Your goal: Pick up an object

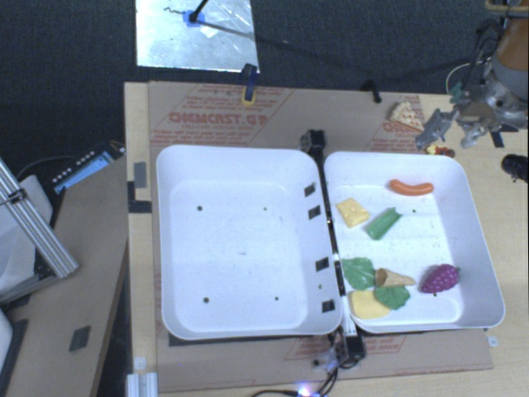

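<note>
At the upper right of the frame the claw (pixel 453 130) hangs above the surface (pixel 273 106), just past the far edge of the right bin (pixel 475 222). Its two fingers stand spread apart with nothing between them. A small red piece (pixel 443 150) lies on the surface just below the fingers, and a pizza slice (pixel 407 115) lies to their left, also outside the bins. Inside the right bin, a sausage (pixel 411 188) rests near the far wall. A yellow cheese wedge (pixel 353 212) and a green block (pixel 383 223) sit side by side toward the middle. Lower down, green leaves (pixel 358 272) touch a tan cone (pixel 393 278) and a yellow lump (pixel 368 305), with purple grapes (pixel 440 279) to the right. The left bin (pixel 240 238) fills the centre left.
</note>
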